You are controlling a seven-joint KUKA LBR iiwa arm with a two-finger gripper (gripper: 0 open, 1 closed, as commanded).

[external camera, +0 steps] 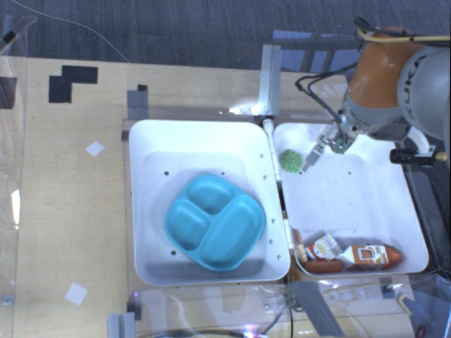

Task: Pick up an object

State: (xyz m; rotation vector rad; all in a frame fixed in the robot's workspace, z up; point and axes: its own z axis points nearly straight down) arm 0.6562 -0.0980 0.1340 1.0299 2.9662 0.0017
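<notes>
A small green knobbly ball lies at the left wall of the right bin, near its back corner. My gripper slants down from the arm's wrist at the upper right, and its tip sits just right of the green ball, very close to it. I cannot tell whether it touches the ball. Along the right bin's front wall lie a brown sausage, a small white and yellow carton and an orange-red bottle.
The left bin holds a blue divided plate in its middle. A raised divider separates the two bins. The arm's grey and orange body hangs over the right bin's back right corner, with black cables beside it.
</notes>
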